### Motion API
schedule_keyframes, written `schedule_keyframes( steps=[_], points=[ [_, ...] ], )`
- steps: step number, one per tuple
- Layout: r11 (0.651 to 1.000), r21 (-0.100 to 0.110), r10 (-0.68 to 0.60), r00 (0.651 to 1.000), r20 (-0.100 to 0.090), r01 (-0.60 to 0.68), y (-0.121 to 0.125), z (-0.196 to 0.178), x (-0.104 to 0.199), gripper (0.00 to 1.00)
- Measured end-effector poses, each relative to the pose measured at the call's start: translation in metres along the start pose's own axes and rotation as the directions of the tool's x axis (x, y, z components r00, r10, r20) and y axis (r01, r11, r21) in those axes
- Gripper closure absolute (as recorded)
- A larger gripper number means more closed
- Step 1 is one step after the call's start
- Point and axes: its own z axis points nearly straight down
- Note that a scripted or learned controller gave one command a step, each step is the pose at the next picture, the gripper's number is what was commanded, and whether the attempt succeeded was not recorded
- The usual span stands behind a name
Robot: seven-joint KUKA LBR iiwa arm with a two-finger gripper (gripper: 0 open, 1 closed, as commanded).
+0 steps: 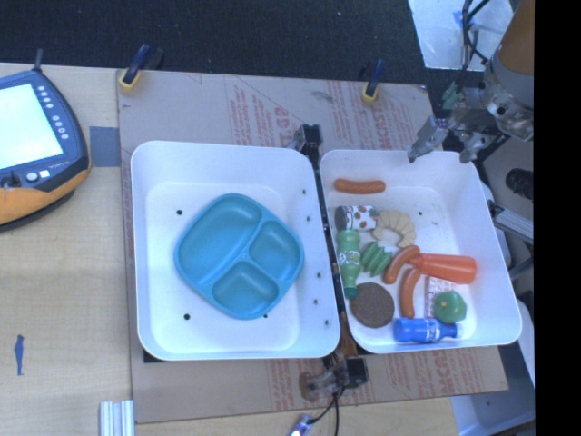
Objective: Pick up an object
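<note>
At far left we note a teach pendant (pixel 32 148), then the left bin (pixel 150 243) bearing a glossy blue 3-part tray (pixel 239 255). The right bin (pixel 490 234) packs toy food tight: a smooth sausage (pixel 359 186) lying apart near the back, a ridged croissant (pixel 397 228), a flat brown patty (pixel 372 305), a tapered carrot (pixel 448 266), a blue bottle (pixel 423 331). Above its back-right corner hangs our gripper (pixel 448 143), fingers spread wide, empty. We fear slick rounded plastic rolling away, or 2 crowded neighbours being nudged or pinched together
</note>
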Motion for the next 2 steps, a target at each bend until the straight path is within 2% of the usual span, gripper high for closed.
schedule_keyframes(
  steps=[1,2],
  points=[
    [1.0,0.001,0.0,1.0,0.001,0.0,0.029,0.195,-0.046,0.0],
    [1.0,0.003,-0.002,1.0,0.0,0.002,0.029,0.194,-0.005,0.0]
  ],
)
